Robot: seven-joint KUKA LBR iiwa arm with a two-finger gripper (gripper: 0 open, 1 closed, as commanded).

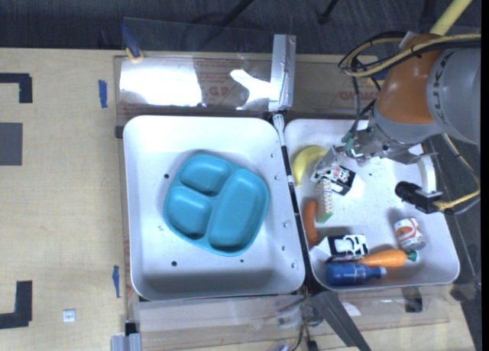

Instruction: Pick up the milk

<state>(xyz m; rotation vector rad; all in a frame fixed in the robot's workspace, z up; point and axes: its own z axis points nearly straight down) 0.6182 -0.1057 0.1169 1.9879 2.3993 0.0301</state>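
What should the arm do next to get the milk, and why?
Probably move toward the near side of the right bin. The gripper hangs by the banana at the far end, while the milk, the black-and-white carton, lies nearer the front, just above the blue bottle and beside the carrot.

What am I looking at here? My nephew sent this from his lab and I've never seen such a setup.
One fixed camera looks down at a slant on a bench with two shallow white bins. The grey machine with the orange band is a robot arm reaching in from the right; its gripper hangs over the right bin. The left bin holds a blue divided plate. The right bin holds toy groceries: a yellow banana, a carrot, a blue bottle, a small can, and a black-and-white milk carton, which it should pick up.
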